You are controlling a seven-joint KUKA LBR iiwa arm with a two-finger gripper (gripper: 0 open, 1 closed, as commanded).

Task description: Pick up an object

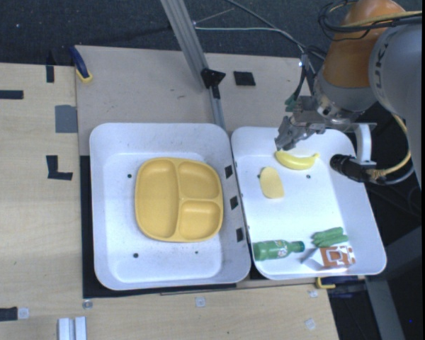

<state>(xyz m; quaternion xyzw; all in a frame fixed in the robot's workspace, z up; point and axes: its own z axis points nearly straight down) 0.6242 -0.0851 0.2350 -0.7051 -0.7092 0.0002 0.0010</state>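
Gripper [287,142] low over far end of right white bin [358,211], tips just at left end of curved yellow plastic banana [297,161]; can't tell finger state. Pale yellow oval piece [271,183] near, toward bin centre. Near edge: green bottle [277,248], green pod-shaped item [329,236], orange-white carton [336,256]. Left white bin [110,190] w/ yellow three-compartment plate [178,198].
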